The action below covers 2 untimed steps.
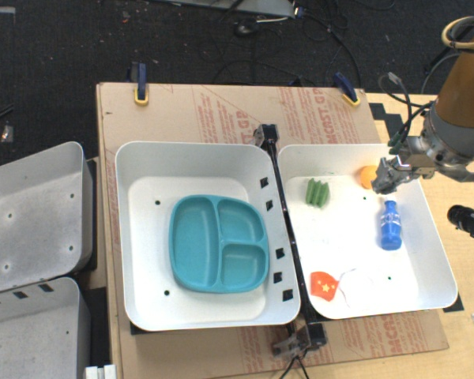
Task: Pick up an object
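Observation:
The right bin [426,287] holds a green ridged object [317,193] near its back left, a blue bottle [390,225] lying right of centre, a red-orange flat piece [325,286] near the front, and an orange ball [366,177] at the back. My gripper [385,178] hangs over the back right of this bin, just right of the orange ball and partly covering it. The blue bottle lies a short way in front of the gripper.
The left bin [138,212] carries a teal divided plate [219,243]. A black divider [281,219] separates the two bins. Spare white bins [31,212] lie off the bench to the left. Cables and clamps sit at the bench's back edge.

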Each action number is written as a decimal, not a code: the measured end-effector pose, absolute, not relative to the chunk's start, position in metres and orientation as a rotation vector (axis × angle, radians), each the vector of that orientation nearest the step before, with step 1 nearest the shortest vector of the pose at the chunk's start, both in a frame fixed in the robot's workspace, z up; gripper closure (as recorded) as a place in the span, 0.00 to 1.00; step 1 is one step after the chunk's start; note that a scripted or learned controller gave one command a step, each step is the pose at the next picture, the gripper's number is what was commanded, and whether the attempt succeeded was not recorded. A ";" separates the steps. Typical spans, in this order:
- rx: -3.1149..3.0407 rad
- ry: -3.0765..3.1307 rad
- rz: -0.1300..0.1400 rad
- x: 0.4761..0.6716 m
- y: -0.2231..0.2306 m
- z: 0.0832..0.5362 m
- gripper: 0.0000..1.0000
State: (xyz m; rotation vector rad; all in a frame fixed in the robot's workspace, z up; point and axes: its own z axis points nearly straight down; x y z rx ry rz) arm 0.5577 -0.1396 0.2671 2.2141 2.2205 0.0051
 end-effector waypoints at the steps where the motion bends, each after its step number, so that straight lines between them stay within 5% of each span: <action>1: 2.216 2.229 0.000 0.546 -0.091 0.270 1.00; 2: 2.214 2.231 0.001 0.548 -0.041 0.269 1.00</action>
